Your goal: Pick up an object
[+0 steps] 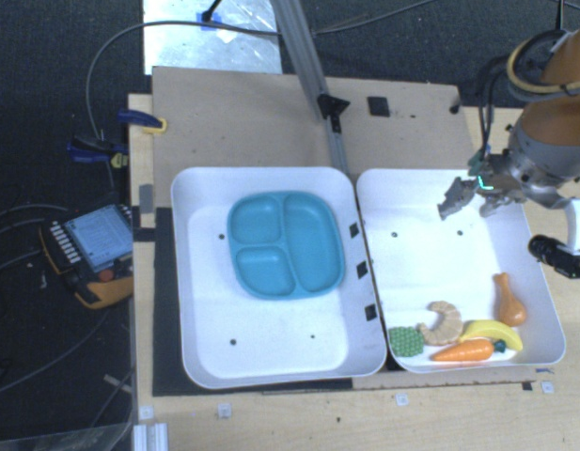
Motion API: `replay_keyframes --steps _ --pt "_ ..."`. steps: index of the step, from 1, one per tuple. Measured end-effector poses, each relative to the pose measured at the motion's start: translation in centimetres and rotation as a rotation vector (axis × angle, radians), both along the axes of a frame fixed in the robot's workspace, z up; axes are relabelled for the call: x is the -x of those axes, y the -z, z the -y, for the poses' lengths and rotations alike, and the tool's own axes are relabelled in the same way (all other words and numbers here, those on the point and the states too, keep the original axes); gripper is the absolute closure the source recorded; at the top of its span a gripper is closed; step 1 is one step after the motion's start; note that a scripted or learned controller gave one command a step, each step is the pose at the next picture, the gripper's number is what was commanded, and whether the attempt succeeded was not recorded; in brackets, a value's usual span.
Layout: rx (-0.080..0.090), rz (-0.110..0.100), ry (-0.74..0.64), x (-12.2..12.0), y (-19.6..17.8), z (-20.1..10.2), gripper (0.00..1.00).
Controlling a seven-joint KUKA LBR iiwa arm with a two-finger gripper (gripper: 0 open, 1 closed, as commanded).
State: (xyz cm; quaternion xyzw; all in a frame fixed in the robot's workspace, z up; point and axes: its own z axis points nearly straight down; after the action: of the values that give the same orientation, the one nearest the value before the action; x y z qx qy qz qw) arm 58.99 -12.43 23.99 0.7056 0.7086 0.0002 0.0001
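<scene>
My gripper [474,198] hangs over the far part of the right bin [421,261], its two grey fingers spread apart with nothing between them. Several toy foods lie in that bin's near right corner: a brown drumstick [508,299], a yellow banana [493,332], an orange carrot [463,350], a tan croissant [445,321] and a green piece [406,340]. All of them sit well below the gripper in the view, apart from it.
The left bin [205,336] holds a blue divided plate [286,244]. A metal pole [304,40] slants down to the bins' far edge. Clamps [106,144] and a handheld device [92,252] lie off the bench at left.
</scene>
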Motion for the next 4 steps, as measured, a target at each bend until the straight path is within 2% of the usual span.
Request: replay_keyframes --steps 1,3,4 --pt "0.0 0.001 0.0 0.0 -0.1 0.0 0.0" --pt "0.0 -0.004 0.003 0.2 12.5 -0.3 0.0" --pt "0.001 0.004 0.004 0.0 15.3 -0.2 0.0"
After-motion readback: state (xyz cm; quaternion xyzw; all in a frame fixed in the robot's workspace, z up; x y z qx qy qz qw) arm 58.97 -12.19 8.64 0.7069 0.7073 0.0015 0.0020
